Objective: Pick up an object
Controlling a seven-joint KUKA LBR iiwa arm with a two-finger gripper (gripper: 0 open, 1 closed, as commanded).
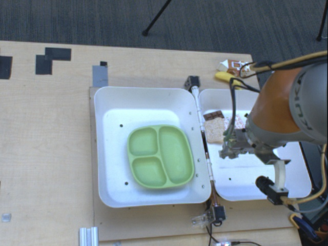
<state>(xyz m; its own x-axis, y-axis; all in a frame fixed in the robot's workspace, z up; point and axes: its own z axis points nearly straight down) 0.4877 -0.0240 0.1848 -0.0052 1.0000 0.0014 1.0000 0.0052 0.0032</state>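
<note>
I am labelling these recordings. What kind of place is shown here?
Probably a robotics lab test bench: two white bins fixed on a wooden bench, a robot arm reaching over the right one, and loose cables.

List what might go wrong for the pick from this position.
1. The hand sits low in the right white bin, close to the divider between bins; a sideways move might clip it.
2. The brownish textured block lies near the bin's left wall, so fingers may lack room to straddle it.
3. The grey arm's bulk hides much of that bin, so other objects there cannot be judged.
</note>
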